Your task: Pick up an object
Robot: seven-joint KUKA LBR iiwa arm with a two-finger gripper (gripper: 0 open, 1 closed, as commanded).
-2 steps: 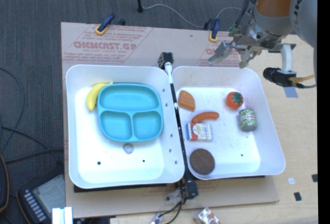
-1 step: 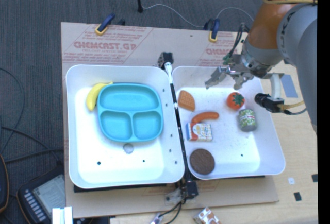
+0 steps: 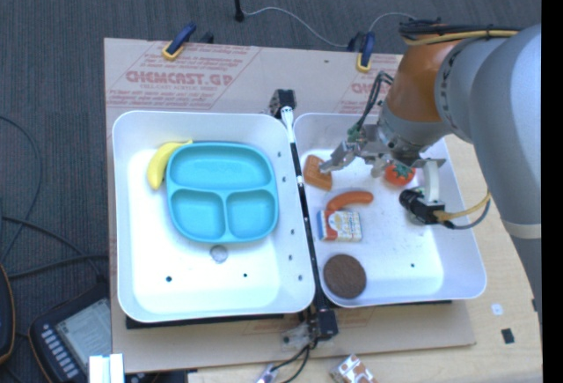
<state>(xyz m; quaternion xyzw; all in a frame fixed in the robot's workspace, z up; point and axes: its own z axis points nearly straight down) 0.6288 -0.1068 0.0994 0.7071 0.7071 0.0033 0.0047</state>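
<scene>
left bin (image 3: 132, 196): banana (image 3: 158, 163) upper left, touching blue divided tray (image 3: 223, 192) | right bin (image 3: 457, 271): orange wedge (image 3: 317, 172), sausage (image 3: 348, 199), packet (image 3: 345, 226), brown disc (image 3: 344, 275) at bottom | gripper (image 3: 362, 152): centre-right, just above sausage, fingers spread, nothing between them

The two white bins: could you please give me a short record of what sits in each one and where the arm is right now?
left bin: blue divided tray; banana beside the tray's upper left edge
right bin: orange wedge, sausage, small packet, brown round cookie, small red item partly hidden under the arm
arm: reaching in over the right bin's upper part
gripper: low, next to the orange wedge
held object: none visible
</scene>
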